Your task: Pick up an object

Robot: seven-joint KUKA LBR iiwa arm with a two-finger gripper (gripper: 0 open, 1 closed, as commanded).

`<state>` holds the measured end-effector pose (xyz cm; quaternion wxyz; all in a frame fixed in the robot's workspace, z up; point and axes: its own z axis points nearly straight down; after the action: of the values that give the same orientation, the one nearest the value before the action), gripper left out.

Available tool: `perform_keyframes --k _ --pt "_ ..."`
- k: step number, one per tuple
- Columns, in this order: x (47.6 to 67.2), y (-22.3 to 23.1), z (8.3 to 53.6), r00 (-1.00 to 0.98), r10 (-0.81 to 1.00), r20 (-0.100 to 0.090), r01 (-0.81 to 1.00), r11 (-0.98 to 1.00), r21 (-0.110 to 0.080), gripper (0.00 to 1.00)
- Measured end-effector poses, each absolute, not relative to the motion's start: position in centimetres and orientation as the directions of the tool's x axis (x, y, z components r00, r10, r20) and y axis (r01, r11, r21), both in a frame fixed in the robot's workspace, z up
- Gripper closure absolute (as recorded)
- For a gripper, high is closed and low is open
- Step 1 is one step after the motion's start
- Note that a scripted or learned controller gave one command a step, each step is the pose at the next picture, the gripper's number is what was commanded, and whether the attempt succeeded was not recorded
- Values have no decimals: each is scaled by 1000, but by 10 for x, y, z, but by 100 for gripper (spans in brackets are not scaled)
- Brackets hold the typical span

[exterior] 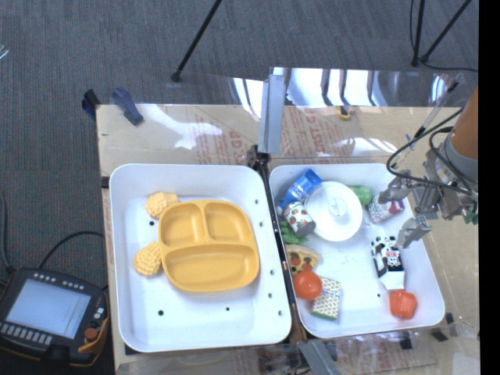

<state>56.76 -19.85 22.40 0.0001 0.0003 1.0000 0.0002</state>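
Note:
My gripper [401, 210] hovers over the right side of the right bin [431, 280], its fingers spread open and nothing held between them. A small pink-and-white carton [386, 208] lies just beside its upper finger [393, 187]. Right below the lower finger [412, 231] lies a cow-patterned carton [387, 258]. The same bin holds a white round lid [336, 210], a blue packet [301, 186], a small can [299, 219], a green item [361, 194], a pizza slice [301, 256], a red tomato [308, 285], a green checkered packet [327, 300] and an orange-red pepper [402, 304].
The left bin [129, 287] carries a yellow divided plate [208, 245] with two yellow waffle pieces [161, 203] [148, 259] at its left. A metal post [271, 116] rises behind the divider between the bins. A teach pendant [51, 309] lies on the floor at lower left.

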Motion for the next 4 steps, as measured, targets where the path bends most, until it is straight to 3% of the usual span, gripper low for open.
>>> perform_keyframes --k 1,2,3,4 --pt "558 -209 86 -1000 -31 1 -31 1000 2 0" --pt "627 -213 89 -984 -176 -1 -176 984 0 0" --pt "565 -210 88 -944 -331 -1 -331 944 1 0" --pt "563 -185 87 -946 -324 0 -324 946 2 0"
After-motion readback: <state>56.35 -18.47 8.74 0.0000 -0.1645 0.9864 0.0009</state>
